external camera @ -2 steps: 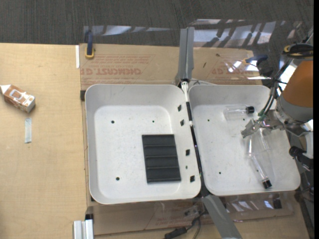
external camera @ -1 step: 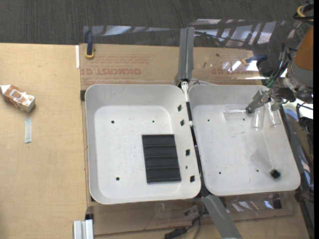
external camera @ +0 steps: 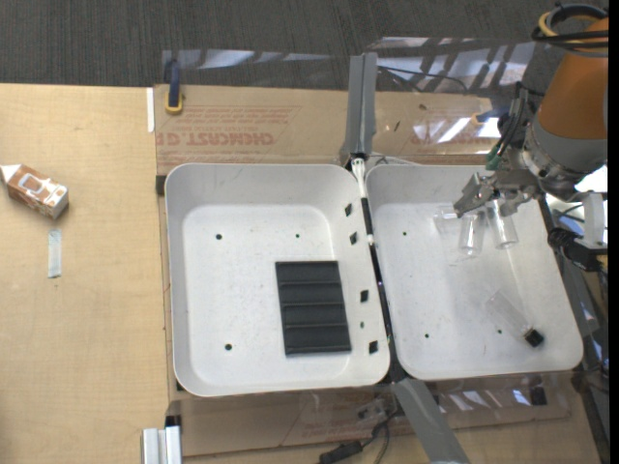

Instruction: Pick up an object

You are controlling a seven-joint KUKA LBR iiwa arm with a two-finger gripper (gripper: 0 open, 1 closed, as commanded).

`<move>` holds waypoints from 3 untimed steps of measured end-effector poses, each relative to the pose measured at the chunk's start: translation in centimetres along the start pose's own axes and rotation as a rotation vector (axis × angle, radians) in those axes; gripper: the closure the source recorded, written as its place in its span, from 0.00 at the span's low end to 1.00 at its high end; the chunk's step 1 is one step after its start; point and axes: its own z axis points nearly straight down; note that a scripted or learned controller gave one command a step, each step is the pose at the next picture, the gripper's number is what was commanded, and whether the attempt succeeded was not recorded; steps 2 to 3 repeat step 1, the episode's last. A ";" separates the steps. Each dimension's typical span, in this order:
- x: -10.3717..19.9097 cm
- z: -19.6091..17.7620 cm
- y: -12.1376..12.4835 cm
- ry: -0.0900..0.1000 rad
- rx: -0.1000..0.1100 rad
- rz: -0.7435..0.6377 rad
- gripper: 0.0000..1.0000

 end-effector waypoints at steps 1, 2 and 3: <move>5.1 -0.2 2.8 -0.001 -0.001 -0.027 1.00; 5.1 -0.2 2.8 -0.001 -0.001 -0.027 1.00; 5.1 -0.2 2.8 -0.001 -0.001 -0.027 1.00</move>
